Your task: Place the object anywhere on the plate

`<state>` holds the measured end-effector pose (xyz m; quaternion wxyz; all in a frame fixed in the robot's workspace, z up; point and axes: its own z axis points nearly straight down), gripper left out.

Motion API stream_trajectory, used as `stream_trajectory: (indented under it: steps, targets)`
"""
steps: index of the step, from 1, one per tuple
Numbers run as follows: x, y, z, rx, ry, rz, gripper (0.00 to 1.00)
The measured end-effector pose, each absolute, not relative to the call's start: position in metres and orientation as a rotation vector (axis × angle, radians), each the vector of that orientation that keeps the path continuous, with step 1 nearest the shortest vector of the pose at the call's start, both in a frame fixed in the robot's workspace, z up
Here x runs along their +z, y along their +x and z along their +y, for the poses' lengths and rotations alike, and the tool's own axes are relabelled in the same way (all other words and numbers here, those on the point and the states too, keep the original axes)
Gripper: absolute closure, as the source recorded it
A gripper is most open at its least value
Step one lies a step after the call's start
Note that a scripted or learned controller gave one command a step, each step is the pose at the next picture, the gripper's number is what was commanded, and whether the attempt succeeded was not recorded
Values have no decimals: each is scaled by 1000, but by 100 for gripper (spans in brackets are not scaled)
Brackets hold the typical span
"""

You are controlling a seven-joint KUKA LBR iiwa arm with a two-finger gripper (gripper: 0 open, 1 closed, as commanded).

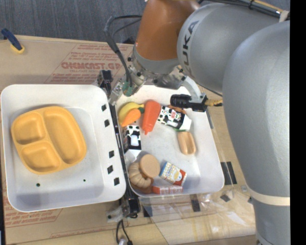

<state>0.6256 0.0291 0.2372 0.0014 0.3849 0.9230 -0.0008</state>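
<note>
Now, toy carrot (150, 116) just below the tool (128, 88).

A yellow plate (47, 138) with three compartments was seen lying flat in the left bin (20, 193), toward that bin's nine o'clock side, its compartments bare. In the right bin (211, 160), an orange carrot (150, 116) was laid near twelve o'clock, its tip pointed toward six o'clock, just beside a yellow banana (127, 110) at its nine o'clock.
</note>
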Motion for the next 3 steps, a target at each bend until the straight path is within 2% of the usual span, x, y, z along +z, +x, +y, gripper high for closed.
stream_trajectory:
  steps: [1, 2, 3]
  targets:
    - [189, 625, 68, -5, 1192, 2912, 100]
    - [189, 599, 108, -2, 1195, 2908, 100]
    - [189, 599, 106, -4, 1197, 2905, 0]
